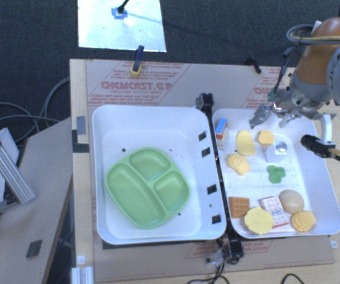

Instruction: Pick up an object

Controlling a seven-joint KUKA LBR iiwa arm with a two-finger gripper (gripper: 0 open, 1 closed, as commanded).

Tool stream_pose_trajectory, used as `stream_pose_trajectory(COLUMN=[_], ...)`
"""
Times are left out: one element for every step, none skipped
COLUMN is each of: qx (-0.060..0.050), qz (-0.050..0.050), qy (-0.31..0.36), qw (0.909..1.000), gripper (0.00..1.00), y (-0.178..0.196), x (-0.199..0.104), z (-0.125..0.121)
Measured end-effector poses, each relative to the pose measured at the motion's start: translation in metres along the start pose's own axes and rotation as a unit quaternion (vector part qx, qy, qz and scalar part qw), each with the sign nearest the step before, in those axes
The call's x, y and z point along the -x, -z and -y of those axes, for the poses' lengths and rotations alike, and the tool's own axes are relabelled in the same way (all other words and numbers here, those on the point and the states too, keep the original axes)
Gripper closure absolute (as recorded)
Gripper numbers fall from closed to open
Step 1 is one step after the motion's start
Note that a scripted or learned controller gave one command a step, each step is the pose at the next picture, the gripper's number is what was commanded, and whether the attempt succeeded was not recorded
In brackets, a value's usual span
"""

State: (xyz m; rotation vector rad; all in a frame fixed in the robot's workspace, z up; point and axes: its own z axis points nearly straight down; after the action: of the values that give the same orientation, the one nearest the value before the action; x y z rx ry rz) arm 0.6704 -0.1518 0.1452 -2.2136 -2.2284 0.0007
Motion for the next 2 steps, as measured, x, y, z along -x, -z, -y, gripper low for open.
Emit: stream_pose_trajectory(qx=[-0.001, 0.001], qz=[0.0, 0.0], qy=[0.0, 0.0], qw=[1.0, 1.0], gripper=[0.0, 0.0], y=[-0.0592, -0.0594], x=[-0.0033, -0.0035], z=[-0.0072, -0.0081])
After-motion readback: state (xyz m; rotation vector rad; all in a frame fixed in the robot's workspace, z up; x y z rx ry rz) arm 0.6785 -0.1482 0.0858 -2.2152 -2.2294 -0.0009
